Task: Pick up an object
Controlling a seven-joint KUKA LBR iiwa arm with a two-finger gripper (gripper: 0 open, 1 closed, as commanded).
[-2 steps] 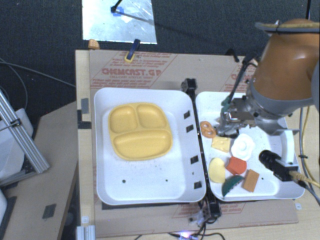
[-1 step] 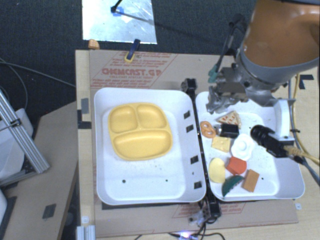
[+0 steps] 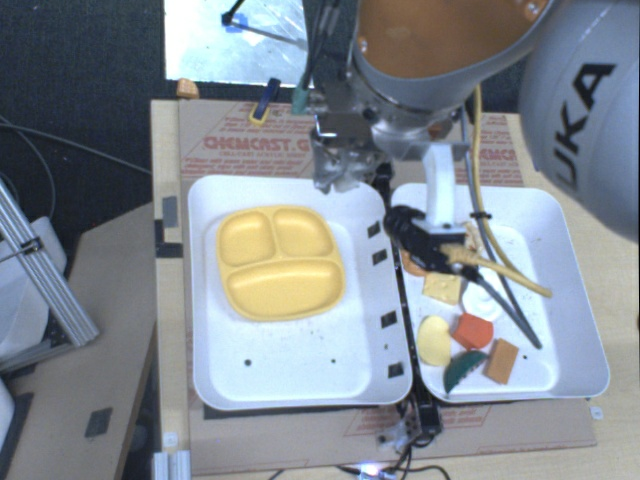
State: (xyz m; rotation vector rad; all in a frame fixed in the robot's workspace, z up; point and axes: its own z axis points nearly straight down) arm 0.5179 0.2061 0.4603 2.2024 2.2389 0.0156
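I am seeing arm [image 3: 440,38] hanging over back rims of both bins; cannot tell jaws' state. Red block [image 3: 474,330] lying in right bin [image 3: 575,268], near front, yellow plate [image 3: 280,263] in left bin [image 3: 300,378]. I am favouring red block: descending straight, jaws wide, clearing crowding neighbours.

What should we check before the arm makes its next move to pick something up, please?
1. Targets available: the right bin holds a red piece, an orange block and a green piece: ok.
2. Gripper above a small target: it hangs at the left bin's rear rim: not ok.
3. Anything in the gripper: cannot tell.
4. Yellow plate lying flat in the left bin: ok.
5. Room around the small pieces: they crowd together: not ok.
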